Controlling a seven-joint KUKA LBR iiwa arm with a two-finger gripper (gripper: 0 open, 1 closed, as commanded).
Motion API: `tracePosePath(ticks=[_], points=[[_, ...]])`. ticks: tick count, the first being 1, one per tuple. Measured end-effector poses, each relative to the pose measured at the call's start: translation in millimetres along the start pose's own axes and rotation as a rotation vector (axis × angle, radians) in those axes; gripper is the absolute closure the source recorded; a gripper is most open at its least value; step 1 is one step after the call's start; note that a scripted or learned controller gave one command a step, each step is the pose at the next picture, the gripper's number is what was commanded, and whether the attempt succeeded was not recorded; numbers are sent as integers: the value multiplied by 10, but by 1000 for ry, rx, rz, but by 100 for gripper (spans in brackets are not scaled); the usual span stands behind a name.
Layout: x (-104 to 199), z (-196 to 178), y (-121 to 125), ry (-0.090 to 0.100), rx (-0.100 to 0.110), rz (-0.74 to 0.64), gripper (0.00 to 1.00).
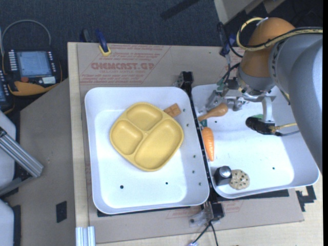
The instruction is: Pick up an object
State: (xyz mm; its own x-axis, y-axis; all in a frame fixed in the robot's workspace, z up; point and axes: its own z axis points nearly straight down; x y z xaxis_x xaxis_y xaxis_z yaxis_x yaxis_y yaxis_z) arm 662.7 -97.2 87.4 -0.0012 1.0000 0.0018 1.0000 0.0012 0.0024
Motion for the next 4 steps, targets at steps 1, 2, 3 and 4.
tracePosePath(ticks=[1,2,3,4], points=[[-11,-146,18,-4,-7,0,100],[-12,-666,-69,-3,-3,3,100],[56,-1284,-55,-3,-4,0,100],[56,-1695,-40,-3,-5,0,100]])
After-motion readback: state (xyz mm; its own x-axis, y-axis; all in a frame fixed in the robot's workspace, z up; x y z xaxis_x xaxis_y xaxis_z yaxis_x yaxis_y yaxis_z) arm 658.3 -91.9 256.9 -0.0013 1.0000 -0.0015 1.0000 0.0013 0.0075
